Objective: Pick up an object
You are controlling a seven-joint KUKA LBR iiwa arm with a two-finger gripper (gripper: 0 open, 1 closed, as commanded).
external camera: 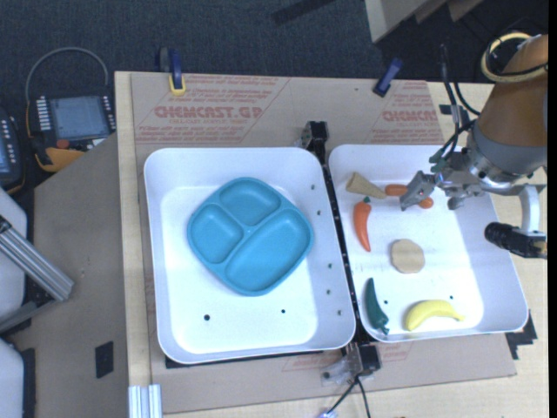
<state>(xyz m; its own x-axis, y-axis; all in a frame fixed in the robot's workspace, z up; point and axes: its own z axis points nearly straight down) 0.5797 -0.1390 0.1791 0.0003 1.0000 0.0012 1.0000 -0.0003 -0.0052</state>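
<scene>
My gripper (432,197) hangs over the far part of the right bin (487,277), its two dark fingers spread apart, so it is open. A small orange-red piece (396,190) lies under the left finger, partly hidden by it, and nothing is clamped. Beside it lies a tan wedge (360,184). An orange carrot-like piece (362,225) lies near the bin's left wall. A round tan cookie (406,256) sits mid-bin. A yellow banana (432,313) and a dark green piece (372,305) lie at the near edge.
The left bin (174,303) holds a blue divided plate (251,235). A black bar (513,239) juts from the arm over the right bin's right side. Cables (452,85) hang behind the arm. A handheld controller (74,116) lies off the bench at far left.
</scene>
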